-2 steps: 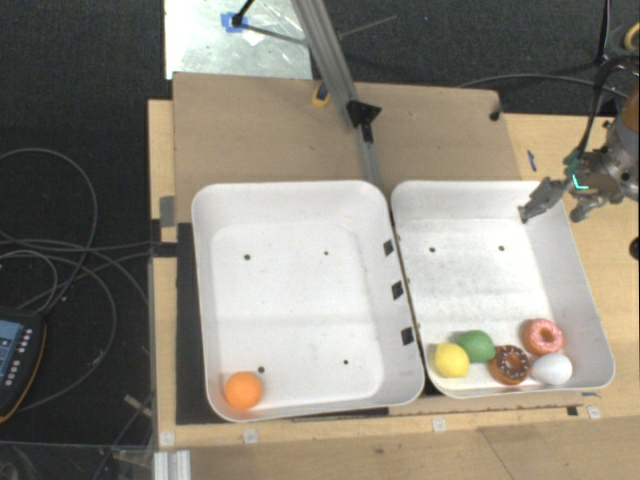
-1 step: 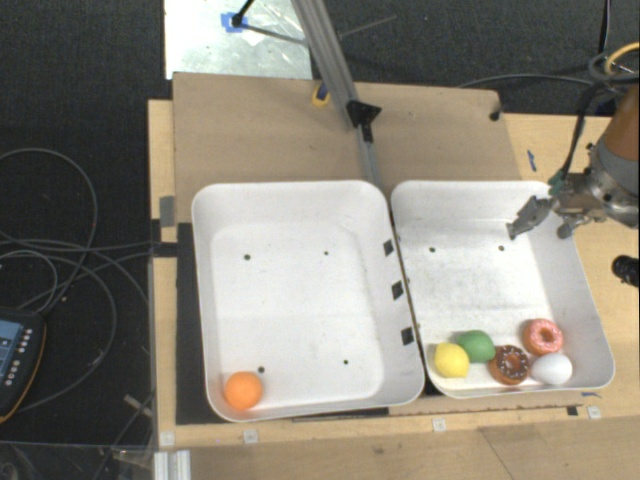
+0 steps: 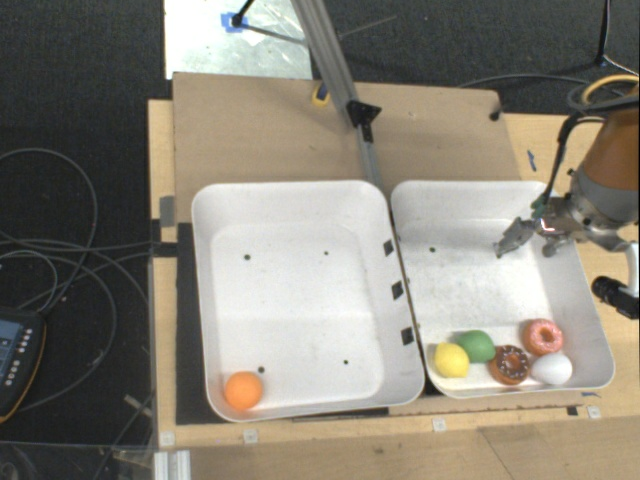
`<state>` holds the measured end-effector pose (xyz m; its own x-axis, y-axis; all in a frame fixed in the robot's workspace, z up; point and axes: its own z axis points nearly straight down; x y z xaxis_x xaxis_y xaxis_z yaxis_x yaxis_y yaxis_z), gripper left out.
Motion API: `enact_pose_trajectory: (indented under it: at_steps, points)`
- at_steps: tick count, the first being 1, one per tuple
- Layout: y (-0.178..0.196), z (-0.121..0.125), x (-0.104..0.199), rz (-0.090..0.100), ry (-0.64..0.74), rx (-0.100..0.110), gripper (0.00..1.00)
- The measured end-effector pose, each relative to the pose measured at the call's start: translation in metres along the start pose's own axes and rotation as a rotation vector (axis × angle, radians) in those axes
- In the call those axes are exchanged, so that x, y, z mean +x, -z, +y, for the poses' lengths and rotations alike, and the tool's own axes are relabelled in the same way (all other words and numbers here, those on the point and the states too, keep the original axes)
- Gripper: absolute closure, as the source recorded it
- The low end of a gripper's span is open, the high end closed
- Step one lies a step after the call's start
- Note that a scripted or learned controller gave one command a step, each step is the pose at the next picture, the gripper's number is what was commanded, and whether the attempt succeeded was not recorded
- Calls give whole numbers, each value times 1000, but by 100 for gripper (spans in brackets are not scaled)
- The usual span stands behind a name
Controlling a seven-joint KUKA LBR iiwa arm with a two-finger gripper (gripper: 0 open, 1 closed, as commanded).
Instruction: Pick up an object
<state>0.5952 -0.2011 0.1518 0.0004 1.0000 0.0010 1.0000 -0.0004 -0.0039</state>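
Observation:
My gripper [image 3: 530, 243] hangs over the back right part of the right bin [image 3: 470, 268], its two fingers spread open with nothing between them. Along that bin's front edge lie a yellow ball [image 3: 451, 360], a green object [image 3: 477, 344], a chocolate donut [image 3: 510, 365], a pink donut [image 3: 543, 336] and a white ball [image 3: 552, 369]. They sit well in front of the gripper. An orange ball [image 3: 243, 390] rests in the front left corner of the left bin [image 3: 290, 268].
A grey pole [image 3: 330, 48] slants over the bench behind the bins. Cables lie on the dark floor at the left, and a black fitting [image 3: 615, 295] sticks out at the right bin's right side.

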Motion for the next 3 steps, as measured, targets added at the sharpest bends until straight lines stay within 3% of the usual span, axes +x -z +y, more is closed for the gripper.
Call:
enact_pose_trajectory:
  at_steps: [1, 2, 3]
  points:
    - [-63, 1, 0, 0, 0, 0, 0]
    - [-48, 3, -1, -2, 0, -8, 100]
    - [15, 11, -3, -4, 5, -13, 100]
